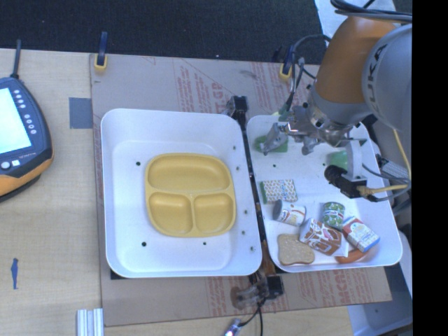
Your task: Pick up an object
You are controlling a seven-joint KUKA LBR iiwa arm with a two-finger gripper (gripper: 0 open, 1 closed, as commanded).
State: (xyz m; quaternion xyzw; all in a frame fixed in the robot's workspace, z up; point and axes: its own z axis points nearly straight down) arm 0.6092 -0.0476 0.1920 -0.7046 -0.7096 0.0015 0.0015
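Hovering near the right bin (389, 250) far rim, jaws (294, 140) above bare floor.

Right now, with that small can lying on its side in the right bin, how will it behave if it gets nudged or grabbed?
The can lies on its side, so a nudge would probably roll it. It looks rigid and should keep its shape under a pinch. Its curved wall may slip between flat fingers, and the bread slice and carton close by leave little room.

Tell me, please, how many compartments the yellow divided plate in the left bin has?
3. The yellow divided plate has one wide compartment across its far side and two smaller ones on its near side, one on the left and one on the right. None looks hidden.
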